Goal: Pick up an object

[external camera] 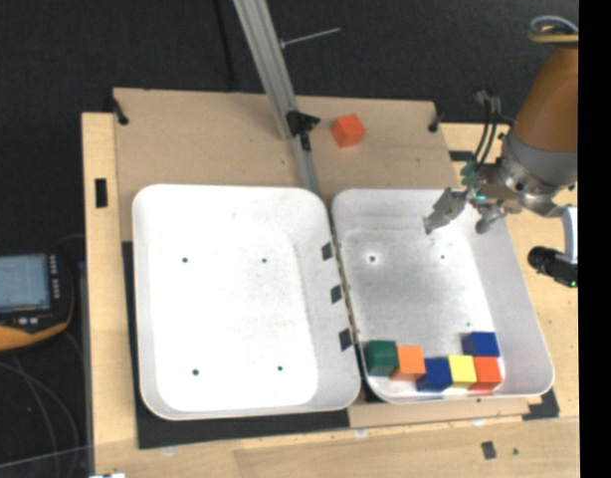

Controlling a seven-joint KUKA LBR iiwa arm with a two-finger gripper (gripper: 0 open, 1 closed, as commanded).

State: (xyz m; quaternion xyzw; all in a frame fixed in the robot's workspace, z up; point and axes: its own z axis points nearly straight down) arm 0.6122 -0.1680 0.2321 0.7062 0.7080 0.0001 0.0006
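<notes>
Two bins: left bin (236,297) lies well to the left of the jaws, right bin (425,267) sits under and beside them.
Handheld unit: a pendant (22,292) rests off the bench's left edge, far from the jaws.
Stray cube: an orange cube (348,130) sits on the brown board (206,137) behind the bins, up and left of the jaws (likely outside the picking area).
Block cluster: green block (381,356), orange block (412,360), blue block (437,371), yellow block (463,368) and more are crowded against the right bin's near wall, well below the jaws; packed like that, the fingers have little room to straddle one.
Gripper: gripper (463,210) hovers over the right bin's far corner, jaws spread, nothing between them.
Surface: speckled white bin floor, pale wood bench, dark floor around.
</notes>
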